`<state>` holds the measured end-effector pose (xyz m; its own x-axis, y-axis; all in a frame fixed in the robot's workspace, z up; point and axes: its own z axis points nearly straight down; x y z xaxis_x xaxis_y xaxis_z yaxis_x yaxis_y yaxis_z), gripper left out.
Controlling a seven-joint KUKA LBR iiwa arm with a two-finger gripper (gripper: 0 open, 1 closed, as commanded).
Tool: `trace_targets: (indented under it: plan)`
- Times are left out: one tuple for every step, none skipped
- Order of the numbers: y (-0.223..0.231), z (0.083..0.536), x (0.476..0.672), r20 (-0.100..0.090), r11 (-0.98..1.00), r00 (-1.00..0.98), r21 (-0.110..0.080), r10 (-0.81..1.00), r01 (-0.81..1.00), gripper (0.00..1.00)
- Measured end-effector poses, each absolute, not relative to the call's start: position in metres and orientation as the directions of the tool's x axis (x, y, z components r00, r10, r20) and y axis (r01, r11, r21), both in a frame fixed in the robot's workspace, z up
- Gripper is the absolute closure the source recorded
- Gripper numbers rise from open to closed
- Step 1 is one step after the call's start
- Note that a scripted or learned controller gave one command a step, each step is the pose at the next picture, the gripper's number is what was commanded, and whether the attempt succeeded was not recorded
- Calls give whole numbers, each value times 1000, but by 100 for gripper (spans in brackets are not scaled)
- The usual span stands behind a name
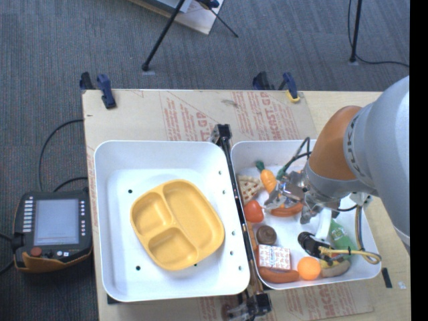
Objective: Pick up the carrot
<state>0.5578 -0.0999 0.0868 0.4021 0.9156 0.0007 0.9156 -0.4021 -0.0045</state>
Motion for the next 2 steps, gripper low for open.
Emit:
trace_targets:
  plan:
    - [-90, 87, 635, -1, -538, 538, -2, 843, 843, 0]
    - [-89, 97, 635, -2, -534, 534, -5, 845, 845, 100]
